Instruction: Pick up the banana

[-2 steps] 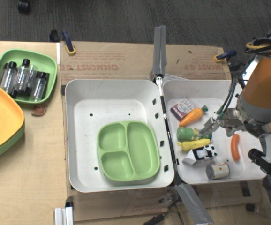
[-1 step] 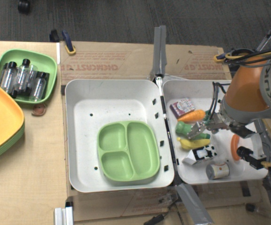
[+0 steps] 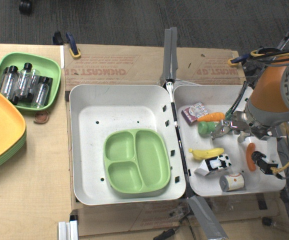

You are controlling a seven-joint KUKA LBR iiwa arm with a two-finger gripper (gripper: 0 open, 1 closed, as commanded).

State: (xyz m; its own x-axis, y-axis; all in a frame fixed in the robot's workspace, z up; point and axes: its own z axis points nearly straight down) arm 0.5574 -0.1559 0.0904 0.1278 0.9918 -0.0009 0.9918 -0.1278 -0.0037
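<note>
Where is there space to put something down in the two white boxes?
Left bin: bare white floor all around the green divided plate, widest along the back wall and left side. Right bin: crowded. The banana, carrot, pink packet, cow toy and can sit close together near the gripper; a small bare strip stays along the front-left edge.

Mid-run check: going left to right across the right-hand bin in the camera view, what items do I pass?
Pink packet → banana → grey can → red-orange piece. The carrot, green item and black-and-white toy overlap these in the order, so I leave them out. The gripper hovers over the green item.
</note>
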